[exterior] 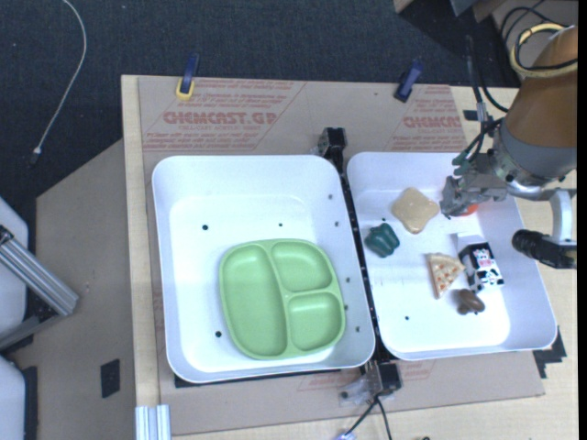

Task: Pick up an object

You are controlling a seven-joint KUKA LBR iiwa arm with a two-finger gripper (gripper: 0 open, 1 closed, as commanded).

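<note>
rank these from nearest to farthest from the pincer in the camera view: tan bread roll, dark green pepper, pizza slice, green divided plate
1. The tan bread roll, right beside the pincer, on its left in the view.
2. The dark green toy pepper, by the right bin's inner wall; the triangular pizza slice, lower in that bin, is too close to call against it.
3. The light green divided plate, in the left bin.

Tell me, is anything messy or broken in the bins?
Nothing stands out. The green plate lies flat in the left bin, and the toy foods, like the pizza slice, lie loose in the right bin.
</note>
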